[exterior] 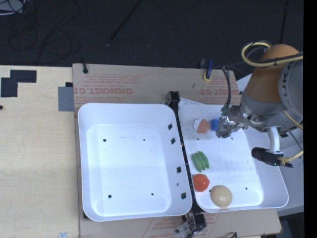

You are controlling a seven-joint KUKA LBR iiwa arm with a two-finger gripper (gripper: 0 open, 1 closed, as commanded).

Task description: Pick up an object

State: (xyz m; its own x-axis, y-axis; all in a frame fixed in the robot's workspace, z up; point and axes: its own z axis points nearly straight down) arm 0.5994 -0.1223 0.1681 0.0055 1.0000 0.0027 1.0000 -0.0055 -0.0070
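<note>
Right of centre, the gripper (pixel 226 128) (grip state unclear) hovers beside a small blue plastic piece (pixel 214 124), probably light, stiff and slippery; pinch its sides.

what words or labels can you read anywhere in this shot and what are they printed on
"CHEMCAST GP", in red, upside down in this view, on the brown board under the bins, above the left bin.
Red print of the same look at the board's upper right: partly covered, only "GP" can be guessed.
Red print on the board's lower edge: too small and cut off to read.
Nothing readable on the items in the right bin.
</note>
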